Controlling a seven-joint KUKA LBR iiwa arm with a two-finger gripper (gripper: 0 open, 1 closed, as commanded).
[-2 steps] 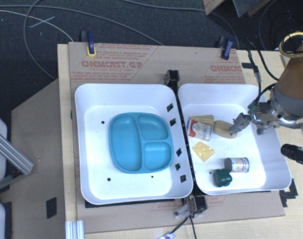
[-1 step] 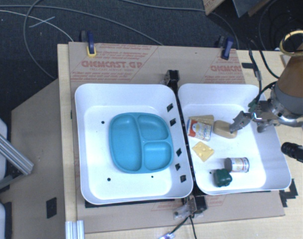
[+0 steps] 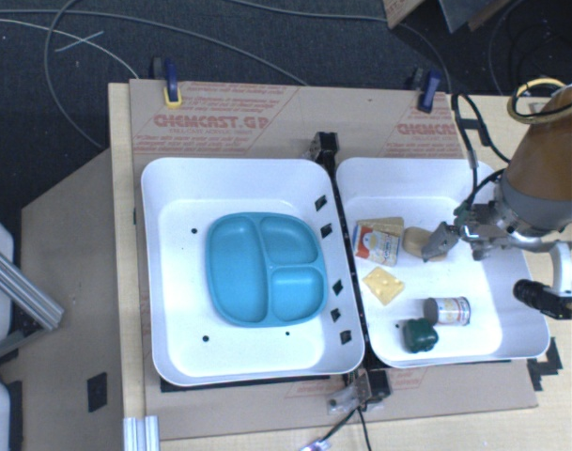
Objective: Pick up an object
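On the bench, small items are gathered in the right bin (image 3: 511,341) for picking; the gripper (image 3: 442,243) is lowered beside a tan piece (image 3: 416,241), its spread indiscernible.

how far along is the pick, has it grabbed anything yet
Done: the arm has reached over the right bin, with the gripper low beside the tan item. In hand: nothing visibly between its fingers. Left: the grasp and lift; the cheese wedge, small jar and green object lie untouched.
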